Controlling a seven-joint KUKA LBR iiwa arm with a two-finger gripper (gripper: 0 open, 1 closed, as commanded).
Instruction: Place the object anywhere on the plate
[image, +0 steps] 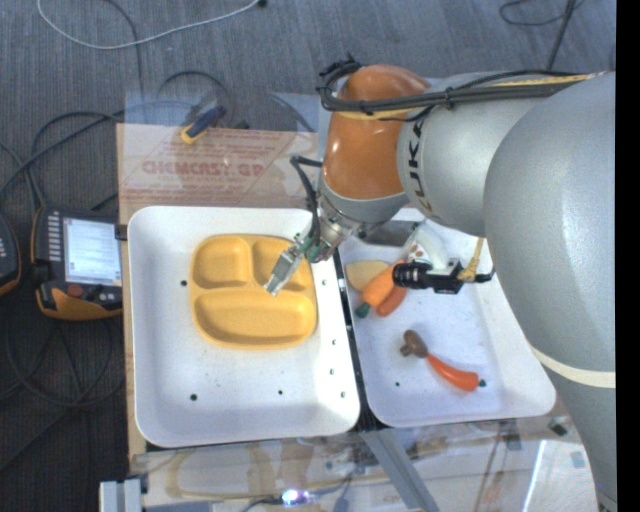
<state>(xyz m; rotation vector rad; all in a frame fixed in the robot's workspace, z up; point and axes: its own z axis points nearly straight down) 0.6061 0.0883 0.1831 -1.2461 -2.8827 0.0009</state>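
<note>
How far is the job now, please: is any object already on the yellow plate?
Not done: the yellow plate in the left bin carries no object. In hand: the gripper hangs over the plate's right side; whether it holds anything is unclear. Left: the carrots and the brown piece lie in the right bin.

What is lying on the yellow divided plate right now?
The yellow plate shows bare compartments. The gripper hangs over its upper right section, hiding a small patch beneath; whether it holds anything is unclear.

Yellow 3-compartment plate (250, 295) flat in left bin (160, 400).
</note>
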